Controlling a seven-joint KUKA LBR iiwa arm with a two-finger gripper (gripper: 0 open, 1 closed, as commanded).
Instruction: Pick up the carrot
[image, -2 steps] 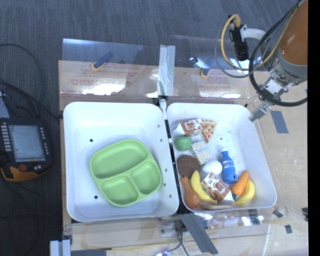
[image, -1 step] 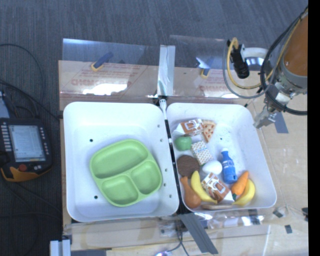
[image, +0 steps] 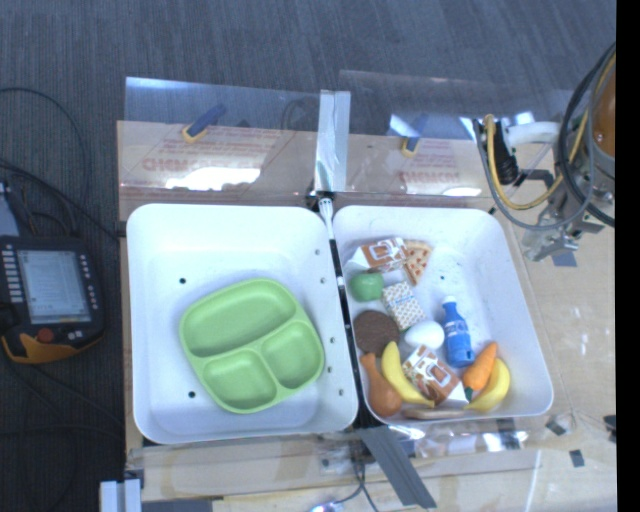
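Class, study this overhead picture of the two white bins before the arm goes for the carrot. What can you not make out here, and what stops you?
- Gripper: small, near the camera view's right edge, tangled among yellow and black cables; finger state unreadable.
- Grey arm: cut off by the right edge.
- Orange toy carrot: lower end hidden among the yellow toy bananas.
- Small printed snack packets: print too small to read.

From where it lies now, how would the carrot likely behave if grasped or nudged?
The carrot looks like smooth moulded plastic, so probably stiff, light and a little slippery. Its tapered shape could squirt from a pinch. It leans on the banana, so a nudge may roll it.
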